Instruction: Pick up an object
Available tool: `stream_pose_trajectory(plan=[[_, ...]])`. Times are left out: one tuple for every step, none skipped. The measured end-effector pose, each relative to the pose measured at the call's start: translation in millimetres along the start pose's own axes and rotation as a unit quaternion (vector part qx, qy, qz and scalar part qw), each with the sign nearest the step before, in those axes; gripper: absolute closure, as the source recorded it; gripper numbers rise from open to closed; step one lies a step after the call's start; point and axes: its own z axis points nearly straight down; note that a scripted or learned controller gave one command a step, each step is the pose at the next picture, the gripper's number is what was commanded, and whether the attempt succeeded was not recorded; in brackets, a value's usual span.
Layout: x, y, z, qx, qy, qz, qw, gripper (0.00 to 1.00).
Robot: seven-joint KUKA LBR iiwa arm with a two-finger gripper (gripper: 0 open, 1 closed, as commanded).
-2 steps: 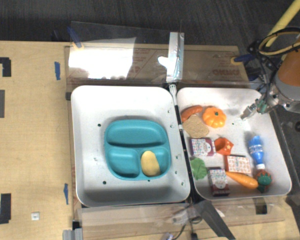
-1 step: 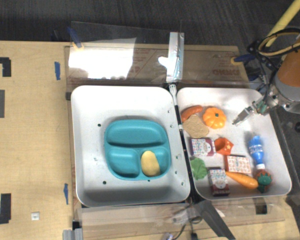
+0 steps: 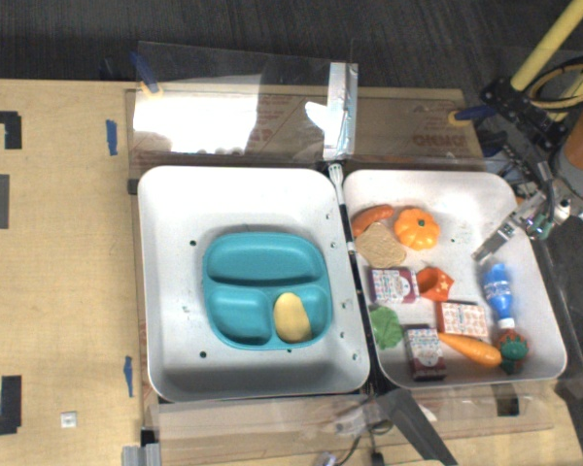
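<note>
While the gripper (image 3: 513, 226) hangs over the upper right of the right-hand shallow white plastic bin (image 3: 466, 184), no object sits between its metal fingers, so the pick is judged not yet made; whether those fingers are spread or closed cannot be told at this size. Candidate objects all lie in that bin: a small orange pumpkin (image 3: 416, 229) with ribbed sides at upper centre, a flat tan speckled slice (image 3: 380, 249) just left of it, a blue-and-white bottle (image 3: 497, 291) nearest the gripper at right, an orange tapered carrot (image 3: 470, 349) at lower right, and two printed cartons (image 3: 393, 285). Approach, closure and lift remain. At centre frame, the left-hand white bin (image 3: 165, 260) holds a glossy teal compartment tray (image 3: 262, 260), with a smooth yellow egg-shaped piece (image 3: 291, 317) in its lower right compartment.
</note>
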Motion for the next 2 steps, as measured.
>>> stream_pose_trajectory(plan=[[21.1, -27.6, 12.2, 0.001, 0.002, 0.013, 0.9999, 0.0], [52.0, -67.2, 14.2, 0.001, 0.002, 0.046, 0.9989, 0.0]])
